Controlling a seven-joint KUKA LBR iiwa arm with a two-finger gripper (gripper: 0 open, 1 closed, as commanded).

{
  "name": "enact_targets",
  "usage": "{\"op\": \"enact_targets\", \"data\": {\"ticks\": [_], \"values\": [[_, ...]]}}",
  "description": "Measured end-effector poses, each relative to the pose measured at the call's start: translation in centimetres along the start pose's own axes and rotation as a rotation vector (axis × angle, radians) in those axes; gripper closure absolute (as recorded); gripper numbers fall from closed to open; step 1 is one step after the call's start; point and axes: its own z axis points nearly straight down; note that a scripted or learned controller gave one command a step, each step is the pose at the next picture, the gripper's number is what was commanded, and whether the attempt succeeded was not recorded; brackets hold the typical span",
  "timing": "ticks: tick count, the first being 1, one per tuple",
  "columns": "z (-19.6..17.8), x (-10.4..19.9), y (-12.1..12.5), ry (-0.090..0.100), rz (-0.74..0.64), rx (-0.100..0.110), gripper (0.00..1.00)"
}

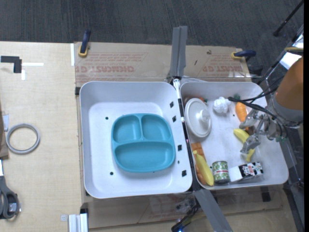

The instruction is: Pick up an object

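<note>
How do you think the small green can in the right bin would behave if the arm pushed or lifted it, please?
The can looks rigid, so it should not deform under a grasp. It seems to lie on its side, so a push could roll it. The banana beside it and the box may limit that.

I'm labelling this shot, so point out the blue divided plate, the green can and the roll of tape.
blue divided plate (143, 142), camera view, on the ridge between its compartments
green can (220, 171), camera view, on its side label
roll of tape (9, 132), camera view, on the ring's band
</note>
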Motion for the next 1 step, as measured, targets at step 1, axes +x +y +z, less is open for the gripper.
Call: {"op": "enact_targets", "data": {"ticks": [1], "values": [[0.04,4.40,-0.70,0.002,0.130,-0.004,0.00]]}}
